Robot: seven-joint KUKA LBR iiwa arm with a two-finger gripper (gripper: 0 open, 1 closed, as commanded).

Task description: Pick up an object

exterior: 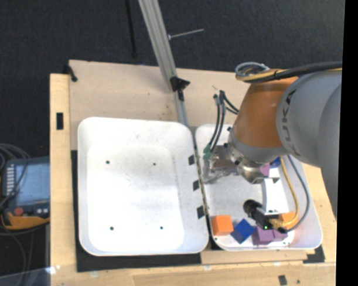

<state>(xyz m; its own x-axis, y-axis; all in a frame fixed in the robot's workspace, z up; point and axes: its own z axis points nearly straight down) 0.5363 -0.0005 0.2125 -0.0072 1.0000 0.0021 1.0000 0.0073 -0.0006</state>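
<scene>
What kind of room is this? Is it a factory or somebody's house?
Probably a robot lab or test bench, not a house. A big grey and orange robot arm reaches over two white bins on a wooden bench, with small coloured blocks to grab and a control pendant beside it.

Glossy white plastic bins [138, 129] on matt wooden bench [110, 90]

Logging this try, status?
Gripper low at right bin left wall. Orange block, blue block, purple block lie loose, near edge.
</scene>
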